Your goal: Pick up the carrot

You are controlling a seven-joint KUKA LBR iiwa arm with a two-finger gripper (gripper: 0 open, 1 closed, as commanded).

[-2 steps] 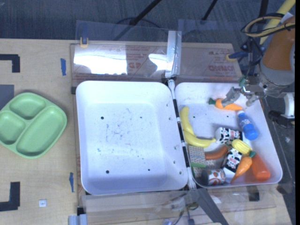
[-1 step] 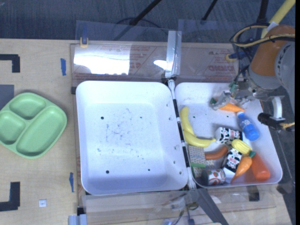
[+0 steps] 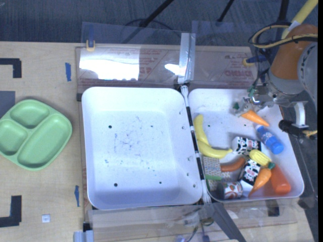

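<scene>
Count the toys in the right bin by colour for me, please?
Orange: 3, a carrot, another carrot, an orange bottle
Yellow: 2, banana, corn
Blue: 1, bottle
Black-and-white: 2
Red-orange sausage: 1
Total: 9, roughly; the pile hides some.

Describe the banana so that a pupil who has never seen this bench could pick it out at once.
Find the right-hand white bin, the one crowded with toys. Along its left wall, beside the divider, lies the banana, running from the middle of that wall and hooking toward the pile. It is the one long, curved, plain yellow thing; the corn cob is also yellow but short and bumpy.
</scene>
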